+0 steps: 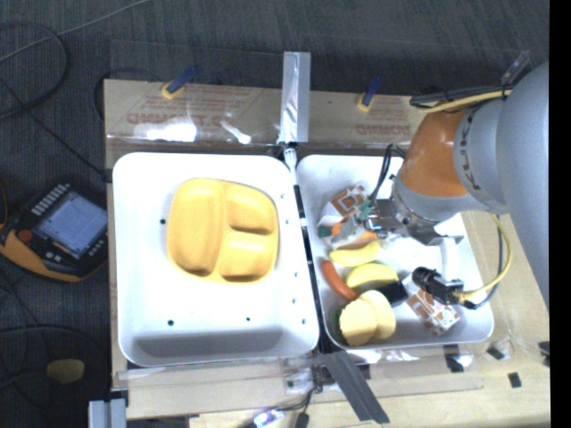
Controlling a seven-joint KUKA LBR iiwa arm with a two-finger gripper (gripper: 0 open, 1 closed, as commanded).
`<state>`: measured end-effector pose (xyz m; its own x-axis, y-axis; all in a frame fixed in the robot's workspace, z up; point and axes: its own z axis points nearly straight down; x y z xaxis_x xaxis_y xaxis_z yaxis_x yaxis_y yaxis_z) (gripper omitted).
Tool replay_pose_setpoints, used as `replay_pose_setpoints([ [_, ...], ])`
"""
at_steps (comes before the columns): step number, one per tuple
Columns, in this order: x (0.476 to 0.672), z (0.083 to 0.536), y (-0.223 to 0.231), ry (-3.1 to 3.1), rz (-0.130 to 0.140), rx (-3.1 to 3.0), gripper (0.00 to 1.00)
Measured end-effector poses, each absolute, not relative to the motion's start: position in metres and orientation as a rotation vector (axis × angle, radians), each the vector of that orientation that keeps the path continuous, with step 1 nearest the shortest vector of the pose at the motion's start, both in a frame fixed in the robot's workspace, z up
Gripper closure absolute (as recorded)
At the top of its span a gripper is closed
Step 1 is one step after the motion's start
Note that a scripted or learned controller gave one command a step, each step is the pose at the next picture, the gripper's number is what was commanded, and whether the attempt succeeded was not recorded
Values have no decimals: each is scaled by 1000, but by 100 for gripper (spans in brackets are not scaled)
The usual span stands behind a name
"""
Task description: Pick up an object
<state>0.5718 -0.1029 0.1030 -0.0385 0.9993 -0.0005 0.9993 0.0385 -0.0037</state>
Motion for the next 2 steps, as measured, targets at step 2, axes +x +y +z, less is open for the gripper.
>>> replay_pose_setpoints([
  [2, 588, 237, -73, -2293, 5, -2148, 0],
])
